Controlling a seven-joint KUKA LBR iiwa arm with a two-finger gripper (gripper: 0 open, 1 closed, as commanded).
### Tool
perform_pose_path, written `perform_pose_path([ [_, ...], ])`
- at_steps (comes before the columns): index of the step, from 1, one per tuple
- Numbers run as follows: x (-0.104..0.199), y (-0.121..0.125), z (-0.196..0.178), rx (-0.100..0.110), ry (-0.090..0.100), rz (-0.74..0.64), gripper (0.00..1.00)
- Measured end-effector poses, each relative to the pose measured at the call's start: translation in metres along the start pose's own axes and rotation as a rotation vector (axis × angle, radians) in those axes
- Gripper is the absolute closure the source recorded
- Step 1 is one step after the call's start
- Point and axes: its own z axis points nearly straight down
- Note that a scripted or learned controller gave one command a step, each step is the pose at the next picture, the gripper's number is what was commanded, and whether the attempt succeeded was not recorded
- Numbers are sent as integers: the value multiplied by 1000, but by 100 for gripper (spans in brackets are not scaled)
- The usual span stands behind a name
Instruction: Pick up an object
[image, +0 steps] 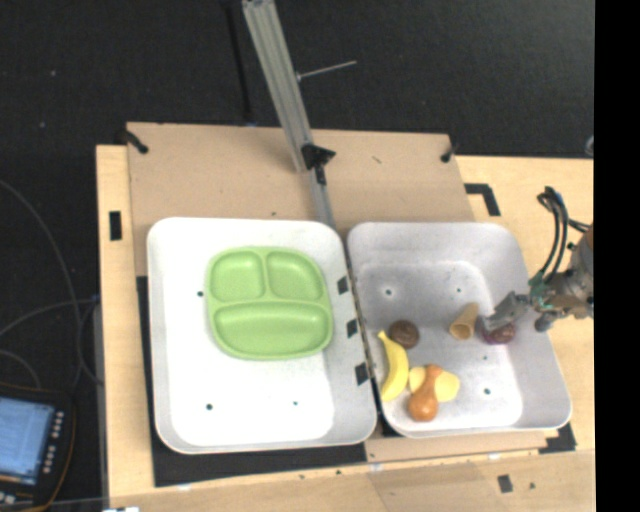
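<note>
The end effector (503, 322) reaches in low over the right bin (440, 250) and sits right at a dark purple fruit (499, 332); whether it is clenched or released I cannot tell. A tan cone (463, 323) lies just beside it. Near the bin's front, a banana (393, 366), an orange pear (425, 398) and a brown ball (404, 333) cluster together. The left bin (180, 400) on the table (220, 170) carries a green divided plate (269, 303), likely awaiting picked items.
</note>
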Motion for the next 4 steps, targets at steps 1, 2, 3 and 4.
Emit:
perform_pose_path([
  [1, 0, 0, 0, 0, 0, 1, 0],
  [2, 4, 3, 62, 6, 1, 2, 0],
  [3, 2, 3, 109, 0, -2, 4, 0],
  [4, 1, 4, 97, -3, -2, 7, 100],
])
